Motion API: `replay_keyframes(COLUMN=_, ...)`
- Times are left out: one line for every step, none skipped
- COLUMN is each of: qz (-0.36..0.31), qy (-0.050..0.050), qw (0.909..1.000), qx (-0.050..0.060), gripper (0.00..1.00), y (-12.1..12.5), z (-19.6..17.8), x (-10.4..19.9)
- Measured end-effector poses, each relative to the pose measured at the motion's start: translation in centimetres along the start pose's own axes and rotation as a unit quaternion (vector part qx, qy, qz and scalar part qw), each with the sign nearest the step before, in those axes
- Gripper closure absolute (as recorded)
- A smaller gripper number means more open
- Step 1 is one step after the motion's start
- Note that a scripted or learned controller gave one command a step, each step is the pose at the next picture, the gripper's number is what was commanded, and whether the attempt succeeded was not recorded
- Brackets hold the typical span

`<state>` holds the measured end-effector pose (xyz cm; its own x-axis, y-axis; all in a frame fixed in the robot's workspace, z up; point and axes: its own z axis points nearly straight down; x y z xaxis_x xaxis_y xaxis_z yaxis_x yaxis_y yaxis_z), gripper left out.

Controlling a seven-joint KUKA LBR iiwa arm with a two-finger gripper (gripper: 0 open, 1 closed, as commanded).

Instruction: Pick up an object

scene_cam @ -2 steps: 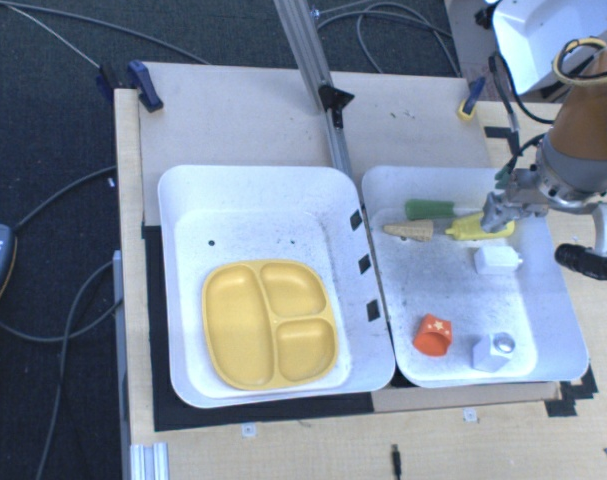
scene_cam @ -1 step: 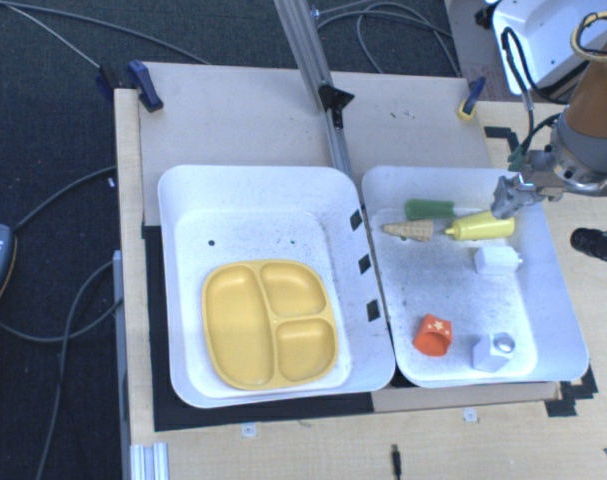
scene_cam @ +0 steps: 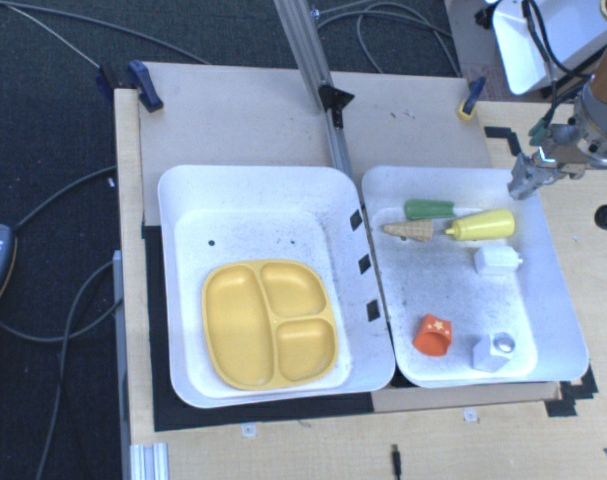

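From my seat, nothing is picked yet: every candidate lies loose in the right bin (scene_cam: 553, 258). The yellow bottle (scene_cam: 480, 226) lies on its side near the far wall, its neck touching a tan cone (scene_cam: 408, 231), with a green piece (scene_cam: 429, 209) just behind them. A white block (scene_cam: 497, 259) sits just beside the bottle on the near side. Toward the front are an orange cup (scene_cam: 433, 335), tipped over, and a grey block (scene_cam: 493, 351) next to it. They look scattered rather than arranged, which suits a grasping trial: each has some bare floor around it, though the bottle, cone and green piece crowd together.

The gripper (scene_cam: 524, 181) hangs at the bin's far right corner, above the rim and apart from all the objects, with nothing in it; I cannot tell how wide it stands. I judge it to be placed for a descent, and the bottle and white block are its nearest targets.

The left bin (scene_cam: 183, 203) holds a yellow tray (scene_cam: 270, 322) with three compartments, lying flat toward the front.

I can read no brand, label or writing on anything; the orange cup bears a pale mark too small to make out.
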<state>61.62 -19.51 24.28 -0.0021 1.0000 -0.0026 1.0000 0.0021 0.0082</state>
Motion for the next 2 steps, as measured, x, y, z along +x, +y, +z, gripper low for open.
replay_keyframes(qz=-0.001, qy=0.003, qw=1.0000, qx=0.006, gripper=1.00, y=-1.7, z=1.2, x=4.9)
replay_keyframes(qz=-0.001, qy=0.003, qw=1.0000, qx=0.006, gripper=1.00, y=-4.2, z=0.5, x=9.4)
